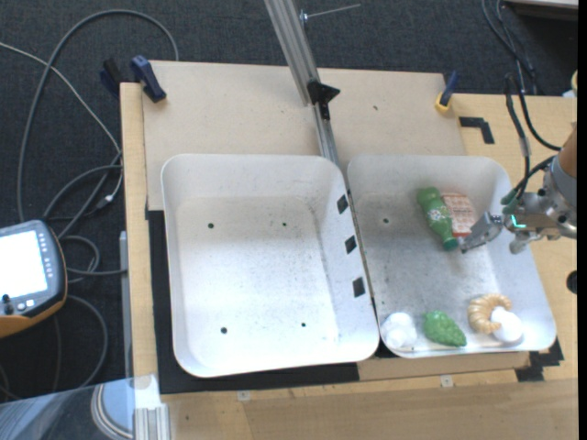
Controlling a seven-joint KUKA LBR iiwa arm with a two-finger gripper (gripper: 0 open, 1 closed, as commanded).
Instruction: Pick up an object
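Gripper sits at the 3 o'clock side of the right bin, fingers spread apart, nothing between them. One fingertip lies just beside the green bottle, which rests on its side toward 1 o'clock. Along the 5 o'clock edge: white ball, green lump, tan-and-white piece. Left bin adjoins at 9 o'clock.

2 bins, 1 bottle, 1 packet, 4 toys

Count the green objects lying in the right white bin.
2: a green plastic bottle near the bin's middle, beside the gripper; a green leafy lump at the near edge.
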